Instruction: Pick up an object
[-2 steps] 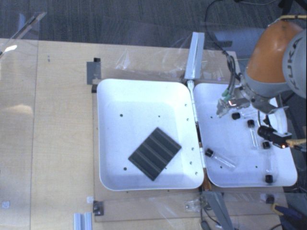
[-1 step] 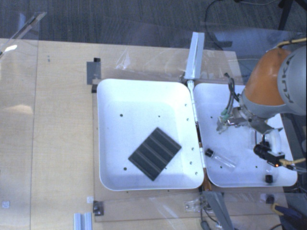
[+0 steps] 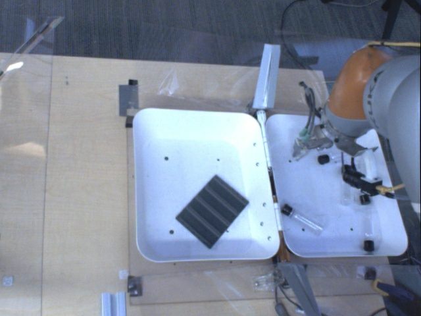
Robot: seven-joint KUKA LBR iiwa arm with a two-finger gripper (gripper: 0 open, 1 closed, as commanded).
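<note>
Looking down on the bench, I see the arm (image 3: 378, 91) reaching from the right over the right bin (image 3: 395, 242), with its gripper (image 3: 309, 140) low near the far left part of that bin. If the gripper is released or clenched, I cannot tell.

In my judgement, the risk is that the gripper comes down on bare bin floor. The things in the right bin are small: a clear tube with a black cap (image 3: 300, 217) near the front left, and several tiny black pieces I cannot identify. The tube can roll away, or slip out if it is taken at its end.

The easiest thing to name is the dark ribbed block (image 3: 212, 210), which lies flat in the left bin (image 3: 151, 130), in the front half, well apart from the gripper. Its long axis runs diagonally, from the front left toward the far right, and the ribs follow the same direction. It is flat and wide, so I think a grasp could fail there too.
</note>
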